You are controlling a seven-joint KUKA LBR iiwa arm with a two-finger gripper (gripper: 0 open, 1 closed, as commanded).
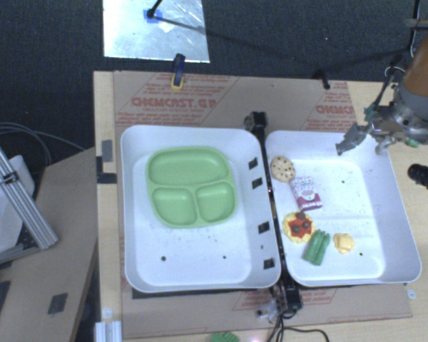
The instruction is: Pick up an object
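Hovering: gripper at right bin's far rim, jaws spread wide, holding nothing. Step: approach, pre-grasp. Objs clustered at bin's left: cookie, packet, pizza. Next: shift over one obj, descend, close.

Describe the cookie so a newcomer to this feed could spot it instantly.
Look in the right bin, along its left wall near the divider. The cookie lies at the top of a column of small items, just above the pink packet. It alone is round, tan and speckled with dark chips.
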